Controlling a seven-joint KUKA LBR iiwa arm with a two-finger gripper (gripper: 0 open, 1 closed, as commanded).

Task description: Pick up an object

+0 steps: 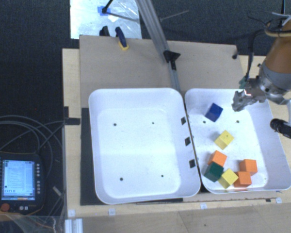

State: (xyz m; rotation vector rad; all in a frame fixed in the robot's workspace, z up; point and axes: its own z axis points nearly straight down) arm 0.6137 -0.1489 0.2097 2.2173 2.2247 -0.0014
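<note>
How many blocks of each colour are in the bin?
Blue cube-shaped block: 1
Yellow cube-shaped blocks: 2
Orange cube-shaped blocks: 3
Dark green cube-shaped block: 1
Total: 7

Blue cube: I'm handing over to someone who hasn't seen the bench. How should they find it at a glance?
Take the right bin of the two white ones. The blue cube lies alone near that bin's far-left corner, just left of the gripper. It is the only blue block; the yellow, orange and green ones sit nearer the camera.
</note>
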